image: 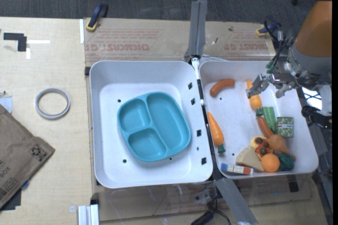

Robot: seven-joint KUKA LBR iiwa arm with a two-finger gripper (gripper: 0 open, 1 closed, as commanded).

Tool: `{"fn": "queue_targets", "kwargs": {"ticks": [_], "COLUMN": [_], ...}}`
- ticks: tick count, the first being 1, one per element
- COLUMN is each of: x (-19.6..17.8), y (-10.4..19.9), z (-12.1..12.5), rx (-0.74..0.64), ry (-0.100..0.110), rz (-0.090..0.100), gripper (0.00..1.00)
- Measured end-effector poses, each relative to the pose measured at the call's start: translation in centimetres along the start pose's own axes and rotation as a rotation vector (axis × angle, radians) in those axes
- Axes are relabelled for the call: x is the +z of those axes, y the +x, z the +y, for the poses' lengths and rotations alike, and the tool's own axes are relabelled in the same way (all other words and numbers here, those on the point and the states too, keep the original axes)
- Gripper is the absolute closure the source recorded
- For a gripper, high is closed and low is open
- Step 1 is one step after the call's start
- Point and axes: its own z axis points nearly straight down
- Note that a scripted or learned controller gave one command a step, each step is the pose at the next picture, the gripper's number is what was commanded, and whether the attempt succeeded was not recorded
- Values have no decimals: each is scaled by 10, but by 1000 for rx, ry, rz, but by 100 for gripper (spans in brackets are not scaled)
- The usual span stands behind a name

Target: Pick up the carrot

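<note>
Nearest to the camera lies a heap of toy food (266, 152), below my gripper (270, 84) in the right bin (232, 113). My fingers stand apart with nothing between them — a small orange piece (255, 101) sits just beside, perhaps touching. I judge the carrot (215, 130) is well to my left, against the bin's wall — hard to grasp there.
</note>
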Motion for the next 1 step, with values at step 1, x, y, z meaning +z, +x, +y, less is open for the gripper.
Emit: {"fn": "queue_targets", "kwargs": {"ticks": [1], "x": [60], "y": [-37], "z": [42], "rx": [319], "ry": [-2], "rz": [-1], "gripper": [0]}}
